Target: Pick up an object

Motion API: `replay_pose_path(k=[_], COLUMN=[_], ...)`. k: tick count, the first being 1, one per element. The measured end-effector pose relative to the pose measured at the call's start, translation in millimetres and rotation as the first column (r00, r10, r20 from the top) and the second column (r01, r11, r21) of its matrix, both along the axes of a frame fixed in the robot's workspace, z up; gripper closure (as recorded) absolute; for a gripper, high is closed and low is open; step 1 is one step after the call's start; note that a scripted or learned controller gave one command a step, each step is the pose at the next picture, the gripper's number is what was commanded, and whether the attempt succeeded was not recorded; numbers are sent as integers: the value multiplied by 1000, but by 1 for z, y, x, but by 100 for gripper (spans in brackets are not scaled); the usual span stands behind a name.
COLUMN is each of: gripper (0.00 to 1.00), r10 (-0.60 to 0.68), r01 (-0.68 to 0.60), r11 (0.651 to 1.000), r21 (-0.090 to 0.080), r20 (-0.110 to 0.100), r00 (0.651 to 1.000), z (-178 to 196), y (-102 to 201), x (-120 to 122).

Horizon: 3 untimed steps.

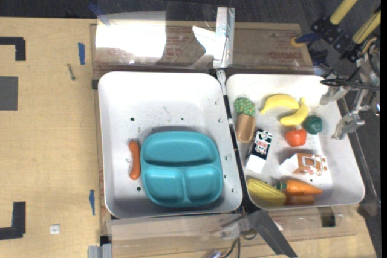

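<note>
The right bin (354, 190) holds several toy foods. There is a yellow banana (283, 106), a red tomato (295, 138), a dark green vegetable (313, 124), a brown cone with a green top (244, 119), a black-and-white card (261, 144), a white-and-orange box (310, 164), a carrot (300, 188) and a corn cob (265, 191). My gripper (337, 112) hangs over the right bin's right side, just right of the green vegetable. It is open, with nothing between its fingers (344, 128).
The left bin (115, 93) carries a teal divided plate (180, 167) and an orange sausage (134, 159) beside it. A clear plastic sheet (163, 39) lies behind the bins. Yellow-and-black arm hardware (344, 9) stands at the upper right.
</note>
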<state>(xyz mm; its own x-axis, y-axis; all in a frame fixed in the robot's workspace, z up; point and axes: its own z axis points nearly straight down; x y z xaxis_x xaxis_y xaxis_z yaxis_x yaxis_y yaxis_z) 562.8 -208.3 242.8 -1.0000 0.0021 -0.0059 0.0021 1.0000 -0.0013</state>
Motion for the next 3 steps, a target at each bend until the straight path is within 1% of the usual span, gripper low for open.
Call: replay_pose_path(k=[1,2,3], gripper=[0,0,0], r10=[-59,-11,123], r01=[60,11,-123], r11=[998,1000,992], r21=[-6,-6,-2], r20=[19,18,7], r00=[998,1000,992], z=[-118,-145,-154], y=[9,9,-14], x=[-12,-70,-60])
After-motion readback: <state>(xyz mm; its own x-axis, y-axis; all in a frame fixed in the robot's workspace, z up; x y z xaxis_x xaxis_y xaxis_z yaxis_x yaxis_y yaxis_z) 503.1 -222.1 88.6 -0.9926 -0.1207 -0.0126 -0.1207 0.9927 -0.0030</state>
